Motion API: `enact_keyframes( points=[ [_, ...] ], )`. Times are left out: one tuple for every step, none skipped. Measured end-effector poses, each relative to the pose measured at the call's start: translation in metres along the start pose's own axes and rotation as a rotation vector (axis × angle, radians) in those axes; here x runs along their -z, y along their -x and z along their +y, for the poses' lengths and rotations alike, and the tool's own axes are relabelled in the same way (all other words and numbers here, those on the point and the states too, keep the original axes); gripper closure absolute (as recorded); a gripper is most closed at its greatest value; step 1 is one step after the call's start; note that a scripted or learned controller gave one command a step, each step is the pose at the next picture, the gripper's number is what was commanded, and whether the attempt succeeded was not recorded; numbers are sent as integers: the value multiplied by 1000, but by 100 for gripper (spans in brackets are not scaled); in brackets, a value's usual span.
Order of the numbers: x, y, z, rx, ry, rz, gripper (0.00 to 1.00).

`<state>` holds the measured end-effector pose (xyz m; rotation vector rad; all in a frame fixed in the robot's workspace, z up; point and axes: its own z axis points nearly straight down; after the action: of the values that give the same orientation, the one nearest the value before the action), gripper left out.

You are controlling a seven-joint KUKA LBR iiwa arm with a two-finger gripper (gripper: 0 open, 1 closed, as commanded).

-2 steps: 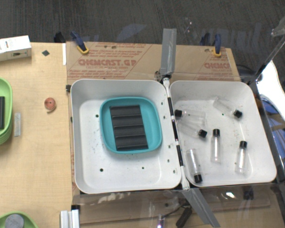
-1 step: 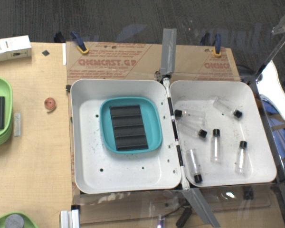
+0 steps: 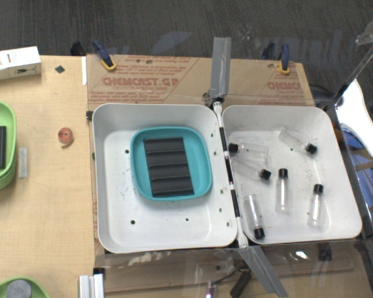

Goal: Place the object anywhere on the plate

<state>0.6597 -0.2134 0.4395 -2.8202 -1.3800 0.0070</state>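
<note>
Saw several clear vials [image 3: 281,191] with black caps scattered in the right bin [image 3: 343,191], all lying flat and apart from each other. Found the teal plate [image 3: 202,166] in the middle of the left bin [image 3: 112,219], carrying a dark ridged block [image 3: 168,166].

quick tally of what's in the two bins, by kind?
Clear vials with black caps: 6, in the right bin
Teal plate: 1, in the left bin
Dark ridged block: 1, on the plate
Total: 8
</note>
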Motion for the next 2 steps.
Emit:
enact_keyframes(
  points=[
    [0,8,-9,-79,-1,0,0],
    [0,7,-6,-99,1,1,0]
  ],
)
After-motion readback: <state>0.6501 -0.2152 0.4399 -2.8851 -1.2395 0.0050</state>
